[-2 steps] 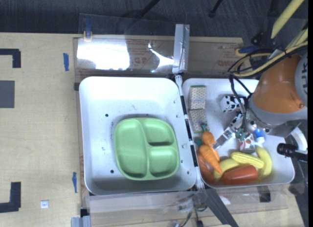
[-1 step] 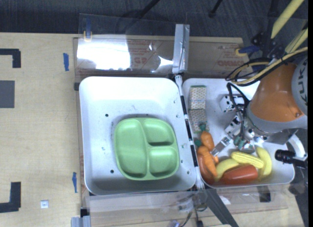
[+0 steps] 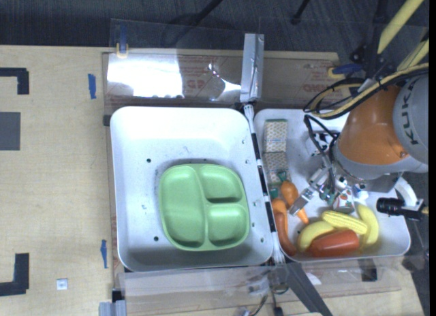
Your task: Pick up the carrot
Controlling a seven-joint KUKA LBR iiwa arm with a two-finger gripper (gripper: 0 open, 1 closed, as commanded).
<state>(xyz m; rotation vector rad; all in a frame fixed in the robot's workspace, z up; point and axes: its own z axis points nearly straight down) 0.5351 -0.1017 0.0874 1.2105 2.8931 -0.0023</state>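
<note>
The carrot (image 3: 289, 193) lies in the right-hand bin (image 3: 402, 243), just beside the gripper (image 3: 325, 186) on the side facing the wall shared by the two bins, and a little nearer the camera than the tool. It is a short orange piece with something green at its far end. I judge it to be a light, rigid plastic toy: it should not crush or bend, but its smooth, tapering skin may slide out of a pinch. I would take it across its thickest part, at right angles to its length, away from the narrow tip.

From this view I cannot tell whether the gripper is spread or closed; the wrist and cabling hide its working end. Nothing shows as being held.

Room is tight. Two more orange pieces (image 3: 280, 229) sit just past the carrot from the tool, against the dividing wall, and could be mistaken for it or caught in the same pinch. Below the gripper toward the camera, a banana (image 3: 320, 230) and a red toy vegetable (image 3: 335, 241) lie touching each other, near the carrot. Beyond the carrot, away from the camera, a small patterned box (image 3: 275, 146) stands along the same wall.

The bin floor is smooth white plastic, so the carrot may skid if nudged. Across the wall from the tool, the left bin (image 3: 129, 171) holds a green divided plate (image 3: 203, 206), well clear of the work.
</note>
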